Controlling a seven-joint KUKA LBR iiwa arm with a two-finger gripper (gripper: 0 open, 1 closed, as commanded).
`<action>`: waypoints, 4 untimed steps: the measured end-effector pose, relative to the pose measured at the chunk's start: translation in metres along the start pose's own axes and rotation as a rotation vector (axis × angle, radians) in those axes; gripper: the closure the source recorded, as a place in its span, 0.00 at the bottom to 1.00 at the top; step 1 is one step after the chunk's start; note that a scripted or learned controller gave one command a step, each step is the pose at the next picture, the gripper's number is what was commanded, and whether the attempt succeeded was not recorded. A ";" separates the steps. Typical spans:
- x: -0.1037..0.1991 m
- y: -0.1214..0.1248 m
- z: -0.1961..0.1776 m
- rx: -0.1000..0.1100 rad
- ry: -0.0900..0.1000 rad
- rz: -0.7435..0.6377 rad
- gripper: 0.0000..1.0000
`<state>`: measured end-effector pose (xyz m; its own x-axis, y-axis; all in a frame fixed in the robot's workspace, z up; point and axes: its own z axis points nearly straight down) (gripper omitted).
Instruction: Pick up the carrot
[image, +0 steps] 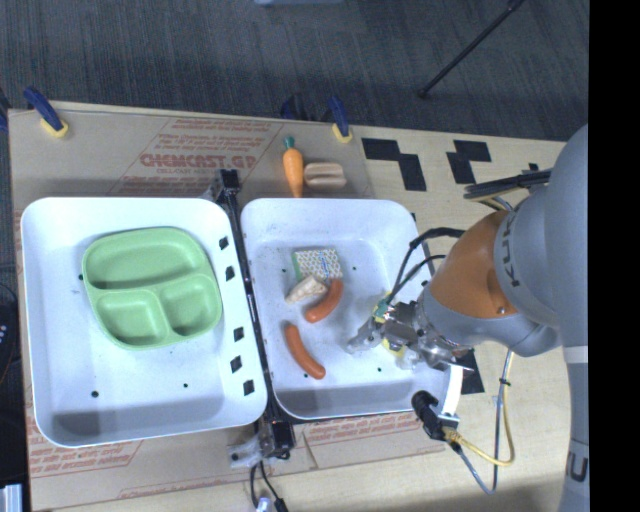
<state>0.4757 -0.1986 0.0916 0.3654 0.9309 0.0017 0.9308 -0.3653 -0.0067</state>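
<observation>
Orange carrot (292, 170) lies outside bins — end effector (366, 340) seemingly empty.

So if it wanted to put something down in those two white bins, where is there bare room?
In the left bin, bare floor runs along the near edge, below the green tray. In the right bin, the far strip above the blue-patterned block is free. Its middle is crowded: two sausages, a pale wedge, and the end effector at the right side.

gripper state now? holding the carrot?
Gripper: finger state cannot be told; low in the right bin, nothing visibly held. Carrot lies outside, behind the bin.
</observation>
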 end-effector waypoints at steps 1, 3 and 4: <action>0.068 -0.026 -0.066 -0.002 -0.001 0.007 0.00; 0.003 -0.001 -0.205 -0.006 -0.003 -0.260 0.00; -0.002 0.000 -0.079 -0.001 -0.002 -0.465 0.00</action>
<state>0.4758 -0.2010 0.1702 -0.0905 0.9959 0.0026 0.9959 0.0905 -0.0043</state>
